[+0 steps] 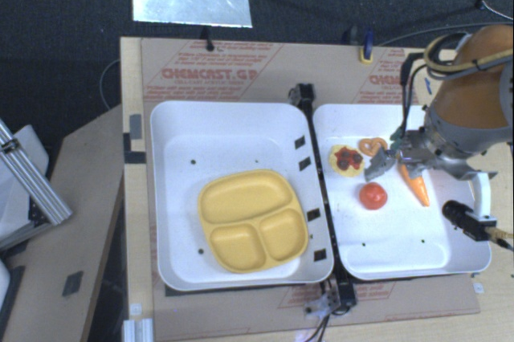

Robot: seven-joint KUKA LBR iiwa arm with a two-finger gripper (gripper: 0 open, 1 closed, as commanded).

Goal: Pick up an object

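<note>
The carrot (416, 186) is an orange toy cone, lying flat on the right bin's floor with its tip pointing toward the near edge. Its blunt top sits right under the pincer (399, 163), partly hidden by it.

The tomato (373, 195) is a small red round piece, resting just below and to the left of the pincer, apart from it.

The pretzel (373, 146) is a tan looped twist, lying flat just left of the pincer and slightly above it.

The pizza (346, 159) is a yellow piece with dark red topping, lying flat further left of the pincer, touching or nearly touching the pretzel.
</note>
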